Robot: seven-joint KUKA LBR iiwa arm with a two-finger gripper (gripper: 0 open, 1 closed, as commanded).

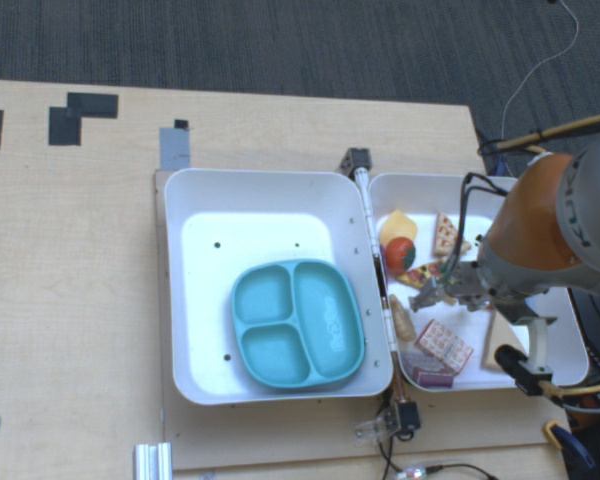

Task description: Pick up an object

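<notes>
Bench, bins (180, 298), blue plate (297, 322), toys (442, 345)

Objects available for picking, all in the right bin (580, 363). A yellow piece (400, 225) lies near the far left corner, with a red, tomato-like ball (398, 254) just in front of it. A cracker-like square with red dots (444, 234) lies tilted to their right. A flat red and yellow piece (420, 274) lies near the middle. A tan, elongated piece (403, 319) lies along the left wall. A pink patterned packet (442, 345) rests at the near edge, over a purple item (432, 377).
</notes>
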